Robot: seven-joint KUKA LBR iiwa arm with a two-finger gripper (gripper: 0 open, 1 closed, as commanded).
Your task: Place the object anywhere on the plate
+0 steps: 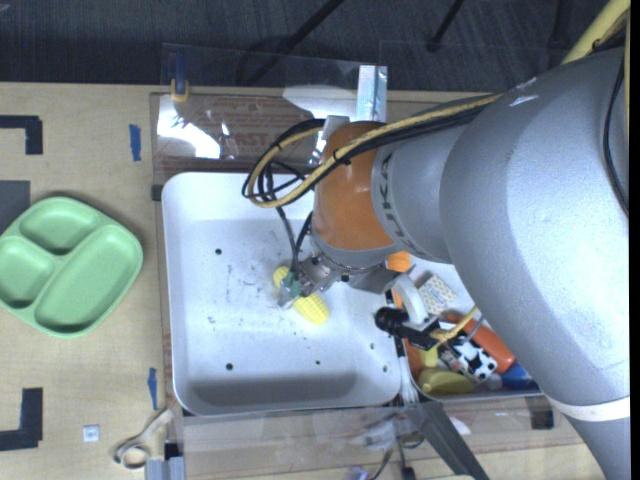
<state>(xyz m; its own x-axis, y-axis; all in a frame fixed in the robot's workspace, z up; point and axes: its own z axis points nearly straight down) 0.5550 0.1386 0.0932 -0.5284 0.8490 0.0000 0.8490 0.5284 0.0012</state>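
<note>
Two-finger gripper point(293, 286): low in the left white shallow bin point(200, 218), at a small yellow ribbed corn-like object point(311, 309) lying on the bin floor; finger spread and contact cannot be told. Green three-compartment plastic plate point(68, 265): on the wooden bench point(80, 118), well apart to the left.

Blue tape point(134, 141) on wooden bench point(80, 388); assorted clutter point(455, 348) in right bin.

My arm point(520, 198) looks like smooth grey painted metal with a satin sheen, its orange band point(348, 193) glossy. The counter point(80, 408) is pale matt wood. The green plate point(68, 264) at left looks like smooth plastic.
</note>
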